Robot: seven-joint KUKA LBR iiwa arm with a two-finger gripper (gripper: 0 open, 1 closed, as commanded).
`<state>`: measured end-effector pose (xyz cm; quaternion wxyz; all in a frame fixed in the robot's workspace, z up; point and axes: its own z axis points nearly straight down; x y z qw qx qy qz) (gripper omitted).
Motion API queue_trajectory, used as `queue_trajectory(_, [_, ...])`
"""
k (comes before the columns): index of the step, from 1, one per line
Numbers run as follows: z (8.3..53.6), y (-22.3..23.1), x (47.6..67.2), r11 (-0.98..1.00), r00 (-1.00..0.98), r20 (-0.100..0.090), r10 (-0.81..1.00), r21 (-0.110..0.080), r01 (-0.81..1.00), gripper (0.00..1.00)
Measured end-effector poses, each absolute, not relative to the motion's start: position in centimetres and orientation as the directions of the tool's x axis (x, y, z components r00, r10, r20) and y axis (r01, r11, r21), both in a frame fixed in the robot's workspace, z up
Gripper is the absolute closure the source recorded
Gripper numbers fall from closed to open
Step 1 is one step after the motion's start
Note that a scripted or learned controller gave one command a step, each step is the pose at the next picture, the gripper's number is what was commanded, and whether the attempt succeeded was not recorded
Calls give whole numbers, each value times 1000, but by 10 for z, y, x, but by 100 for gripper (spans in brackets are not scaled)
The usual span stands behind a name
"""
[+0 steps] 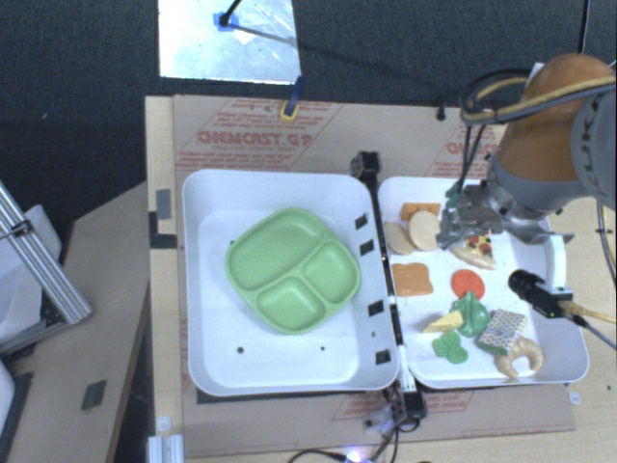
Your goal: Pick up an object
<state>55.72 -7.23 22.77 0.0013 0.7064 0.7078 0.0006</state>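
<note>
I see toy food scattered flat in the right bin (pixel 569 360), pizza slice (pixel 475 251) near the top, tan round bread (pixel 422 231) beside it, red disc (pixel 469 284) mid-bin, green leafy piece (pixel 469 314) below, croissant (pixel 521 356) at the near corner

glossy plastic green plate (pixel 292 270), matt cardboard bench (pixel 260 135)

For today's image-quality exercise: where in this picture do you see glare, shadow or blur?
Camera view: glare on the foil sheet at top; even light in the left bin, with soft shadow beneath the green plate; the gripper and small food items look slightly soft.
</note>
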Motion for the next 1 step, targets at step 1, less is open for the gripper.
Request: queue_trajectory(1, [222,-27,549,3,-3,-1,1000,2,1000,100])
